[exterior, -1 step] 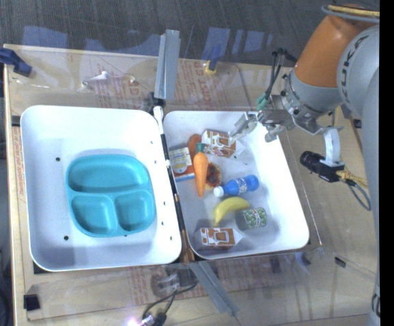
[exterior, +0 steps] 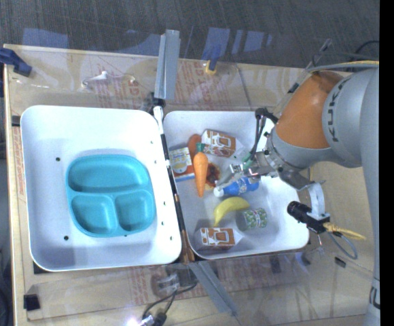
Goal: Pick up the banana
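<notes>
Grey arm housing and its orange band (exterior: 306, 117) cover the right bin's far right corner, so I cannot make out the gripper (exterior: 251, 163) clearly; whether its fingers are spread or pressed together I cannot tell. From the camera view, the gripper sits above a blue-and-white bottle (exterior: 238, 186) lying tilted near the bin's middle. The banana (exterior: 229, 208), yellow, smooth and curved, lies just below that bottle in the right bin (exterior: 289, 233), apart from the gripper. Beside it I note a tapered orange carrot (exterior: 200, 172), two printed brown-and-white cartons (exterior: 219, 142) (exterior: 217, 237), and a small green patterned can (exterior: 254, 218). The left bin (exterior: 37, 182) holds a glossy turquoise divided tray (exterior: 109, 194) with three compartments.
</notes>
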Available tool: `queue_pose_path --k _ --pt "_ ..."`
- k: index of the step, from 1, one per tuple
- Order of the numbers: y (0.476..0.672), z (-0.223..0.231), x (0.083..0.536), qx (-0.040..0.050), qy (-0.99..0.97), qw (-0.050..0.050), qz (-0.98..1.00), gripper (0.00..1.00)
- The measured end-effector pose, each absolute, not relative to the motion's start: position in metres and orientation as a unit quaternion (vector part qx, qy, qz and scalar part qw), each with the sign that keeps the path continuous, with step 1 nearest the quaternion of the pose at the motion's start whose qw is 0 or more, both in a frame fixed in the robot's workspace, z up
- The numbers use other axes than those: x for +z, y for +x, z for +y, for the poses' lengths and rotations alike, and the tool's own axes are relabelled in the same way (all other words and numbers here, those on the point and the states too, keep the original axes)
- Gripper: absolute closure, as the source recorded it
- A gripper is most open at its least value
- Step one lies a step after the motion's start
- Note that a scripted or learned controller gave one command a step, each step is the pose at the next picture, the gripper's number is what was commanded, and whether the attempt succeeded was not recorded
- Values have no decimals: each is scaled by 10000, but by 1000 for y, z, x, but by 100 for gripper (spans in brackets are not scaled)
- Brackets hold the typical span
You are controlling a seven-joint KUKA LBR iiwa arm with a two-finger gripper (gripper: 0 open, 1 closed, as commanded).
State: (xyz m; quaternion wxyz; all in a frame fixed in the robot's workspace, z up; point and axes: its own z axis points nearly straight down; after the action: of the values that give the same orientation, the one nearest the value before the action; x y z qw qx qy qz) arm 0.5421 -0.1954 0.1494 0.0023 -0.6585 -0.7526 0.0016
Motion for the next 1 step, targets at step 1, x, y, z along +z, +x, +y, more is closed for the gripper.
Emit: queue_pose_path --k 1 --pt "485 -143 91 4 -6072 16 -7945 0"
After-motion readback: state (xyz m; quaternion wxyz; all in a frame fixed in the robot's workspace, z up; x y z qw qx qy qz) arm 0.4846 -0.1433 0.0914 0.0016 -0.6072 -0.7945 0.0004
